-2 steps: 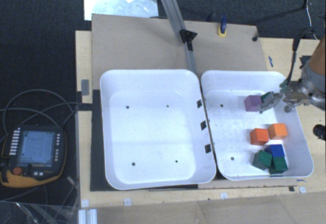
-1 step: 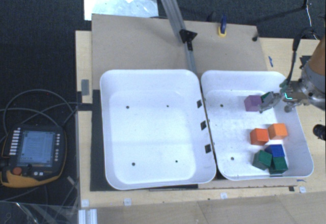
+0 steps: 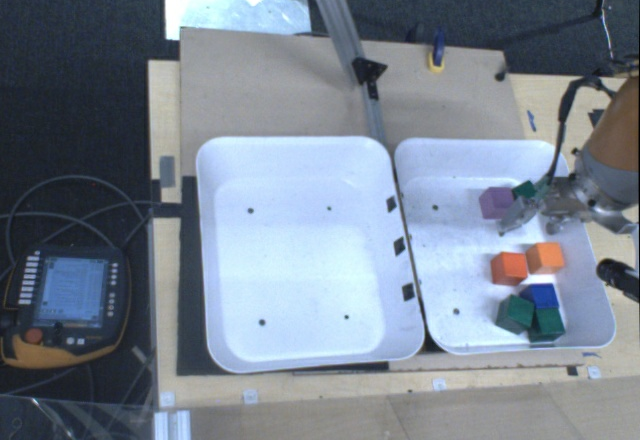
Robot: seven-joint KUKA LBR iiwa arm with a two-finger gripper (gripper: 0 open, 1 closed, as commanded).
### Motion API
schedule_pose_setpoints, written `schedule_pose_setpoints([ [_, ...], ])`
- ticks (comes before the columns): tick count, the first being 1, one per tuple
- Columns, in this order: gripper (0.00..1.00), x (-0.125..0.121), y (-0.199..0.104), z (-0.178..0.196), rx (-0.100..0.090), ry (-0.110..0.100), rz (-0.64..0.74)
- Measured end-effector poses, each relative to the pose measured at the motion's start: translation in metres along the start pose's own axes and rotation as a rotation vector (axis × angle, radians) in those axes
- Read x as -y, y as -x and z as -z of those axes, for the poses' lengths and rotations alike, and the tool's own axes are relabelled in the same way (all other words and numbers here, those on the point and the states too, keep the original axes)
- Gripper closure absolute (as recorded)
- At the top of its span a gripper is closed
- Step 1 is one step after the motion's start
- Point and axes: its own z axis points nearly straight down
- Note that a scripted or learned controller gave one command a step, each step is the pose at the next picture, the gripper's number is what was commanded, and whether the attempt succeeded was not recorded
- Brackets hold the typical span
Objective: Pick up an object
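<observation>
Right bin [image 3: 440,258] as I see it, one purple block [image 3: 495,201] touching my jaws [image 3: 522,211], opening indiscernible, two orange blocks [image 3: 526,262] nearer, one blue [image 3: 542,295], two green [image 3: 517,312].

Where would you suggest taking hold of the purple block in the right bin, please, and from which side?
Grip the purple block across its near and far faces, coming straight down from above. It lies flat on the floor of the right bin, with open floor in front and behind, while a green block and the tool crowd its right side.
</observation>
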Motion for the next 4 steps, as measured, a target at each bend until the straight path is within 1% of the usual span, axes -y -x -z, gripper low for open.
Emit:
schedule_pose_setpoints([
  [1, 0.0, 0.0, -0.005, -0.041, 0.002, 0.008, 0.002],
  [2, 0.0, -0.001, -0.005, -0.069, 0.0, 0.003, 0.001],
  [3, 1.0, -0.002, -0.005, -0.056, 0.001, 0.007, 0.003],
  [4, 1.0, -0.003, -0.007, 0.008, 0.003, 0.012, 0.003],
])
